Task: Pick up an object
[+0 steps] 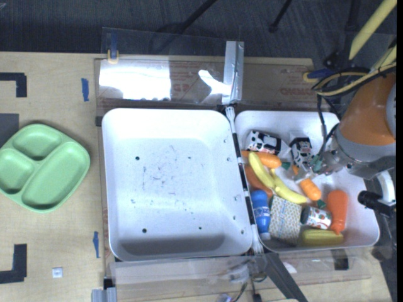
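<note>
Reaching into the right bin, the gripper hangs low over the toys; whether it is wide or narrow, I cannot tell; a small orange carrot lies just below it, a banana beside; this looks like the approach step; next it must descend and close.

green three-compartment plate: on worktop, left of the bins | blue tape marks: on worktop | clear sheet: behind left bin

Single fixed camera above the bench, angled down, both white bins framed, arm entering right
</note>
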Controlling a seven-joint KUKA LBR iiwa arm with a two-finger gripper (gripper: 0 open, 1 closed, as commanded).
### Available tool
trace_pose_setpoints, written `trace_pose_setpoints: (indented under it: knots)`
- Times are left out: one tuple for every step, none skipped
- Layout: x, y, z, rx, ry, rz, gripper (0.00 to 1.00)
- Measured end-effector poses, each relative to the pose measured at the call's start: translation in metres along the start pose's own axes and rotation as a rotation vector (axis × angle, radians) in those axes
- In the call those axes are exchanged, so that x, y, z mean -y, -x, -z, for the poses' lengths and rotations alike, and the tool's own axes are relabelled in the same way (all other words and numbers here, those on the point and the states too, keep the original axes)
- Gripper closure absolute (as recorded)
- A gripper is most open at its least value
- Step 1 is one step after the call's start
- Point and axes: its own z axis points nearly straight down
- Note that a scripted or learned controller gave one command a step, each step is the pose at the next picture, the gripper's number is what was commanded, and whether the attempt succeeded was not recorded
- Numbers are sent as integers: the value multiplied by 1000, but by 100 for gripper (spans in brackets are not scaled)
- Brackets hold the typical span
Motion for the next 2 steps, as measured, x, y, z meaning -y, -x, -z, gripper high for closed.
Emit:
trace_pose_setpoints:
  knots:
    - [28, -23, 103, -2, -6, -54, 100]
    - [37, 40, 78, -1, -5, 168, 100]
